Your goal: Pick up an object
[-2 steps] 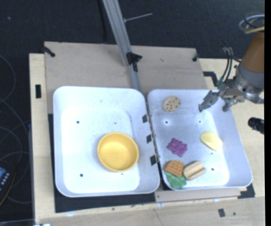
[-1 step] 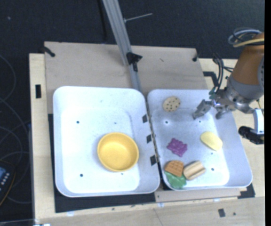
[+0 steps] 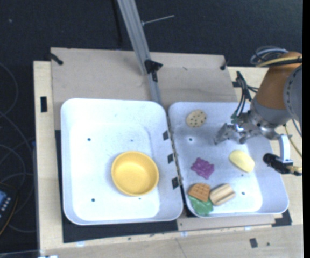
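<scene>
From my station I read the pick as not yet made. The gripper (image 3: 226,134) sits low over the far part of the right bin (image 3: 270,200), with the grey arm (image 3: 273,98) coming in from the right. Its fingers (image 3: 220,137) look spread apart with bare white bin floor showing around them and nothing between them, though the view is coarse at that spot and I would not swear to how wide they stand.

All the candidate objects lie loose in that bin. The pale yellow piece (image 3: 241,160) is nearest the gripper, just to its right and nearer to me, apart from the fingers. The round cookie (image 3: 196,118) lies to the gripper's left at the far end. The purple piece (image 3: 202,167) sits in the middle of the bin, nearer than the gripper. At the near wall a waffle-like square (image 3: 199,191) rests on a green piece (image 3: 202,206), with a tan bun-shaped item (image 3: 222,194) touching them on the right. The left bin (image 3: 77,117) holds a yellow bowl (image 3: 135,172), well apart from the arm.

So what is left, as I judge it, is everything that counts: settle over one object, close on it, and lift it clear.
</scene>
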Motion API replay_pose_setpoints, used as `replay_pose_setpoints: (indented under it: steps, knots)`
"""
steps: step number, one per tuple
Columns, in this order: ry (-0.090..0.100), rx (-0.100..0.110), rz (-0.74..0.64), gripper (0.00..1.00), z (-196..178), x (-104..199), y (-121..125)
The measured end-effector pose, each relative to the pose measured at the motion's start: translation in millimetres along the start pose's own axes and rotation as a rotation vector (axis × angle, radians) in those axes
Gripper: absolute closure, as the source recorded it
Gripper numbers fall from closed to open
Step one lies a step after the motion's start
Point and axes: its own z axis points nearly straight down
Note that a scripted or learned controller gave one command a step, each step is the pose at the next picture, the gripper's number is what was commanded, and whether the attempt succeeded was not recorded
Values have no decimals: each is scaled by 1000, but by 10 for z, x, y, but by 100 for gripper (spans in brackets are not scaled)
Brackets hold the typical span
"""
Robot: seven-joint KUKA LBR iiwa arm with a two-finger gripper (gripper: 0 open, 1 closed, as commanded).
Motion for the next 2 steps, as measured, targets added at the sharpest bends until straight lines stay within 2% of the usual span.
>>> replay_pose_setpoints:
  steps: [1, 2]
  knots:
    - [0, -7, 1, 100, -149, -7, 18]
    - [2, -10, -5, 100, -608, 37, 11]
